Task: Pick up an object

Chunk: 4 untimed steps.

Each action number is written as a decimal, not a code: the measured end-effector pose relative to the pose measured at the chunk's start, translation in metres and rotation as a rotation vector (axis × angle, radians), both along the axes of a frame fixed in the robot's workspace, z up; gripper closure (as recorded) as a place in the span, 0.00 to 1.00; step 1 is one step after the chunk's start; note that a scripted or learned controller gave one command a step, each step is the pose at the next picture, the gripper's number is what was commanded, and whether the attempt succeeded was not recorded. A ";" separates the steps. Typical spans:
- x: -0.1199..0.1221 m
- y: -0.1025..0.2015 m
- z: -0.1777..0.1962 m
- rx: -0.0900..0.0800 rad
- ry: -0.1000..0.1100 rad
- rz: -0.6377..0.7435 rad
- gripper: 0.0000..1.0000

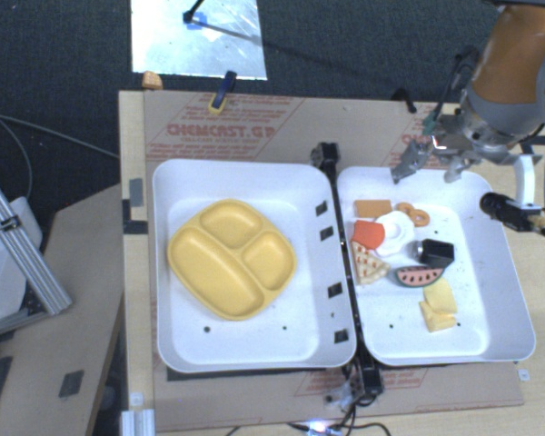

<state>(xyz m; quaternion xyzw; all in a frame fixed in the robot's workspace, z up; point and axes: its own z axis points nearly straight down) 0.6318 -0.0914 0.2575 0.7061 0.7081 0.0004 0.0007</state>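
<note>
Your gripper (pixel 430 163) hung spread and empty over the far rim of the right bin (pixel 504 271), well apart from the toy food clustered in that bin's middle. The watermelon slice (pixel 420 274), black block (pixel 436 252) and pizza slice (pixel 370 266) lay nearly touching, so a descent there could easily have nudged neighbours or closed on two pieces, leaving nothing held.

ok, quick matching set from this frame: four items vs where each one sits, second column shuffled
Items:
1. yellow divided plate
2. watermelon slice
3. gripper
4. pizza slice

Places:
A. above the right bin's far rim
B. right bin, by the divider between the bins
C. left bin
D. right bin, just below the black block

Pairs: 1-C, 2-D, 3-A, 4-B
</note>
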 end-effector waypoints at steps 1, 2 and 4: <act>-0.039 -0.018 -0.152 -0.002 -0.018 0.004 0.00; -0.093 0.006 -0.155 0.002 0.005 -0.002 0.00; -0.148 -0.035 -0.127 0.000 0.008 -0.009 0.00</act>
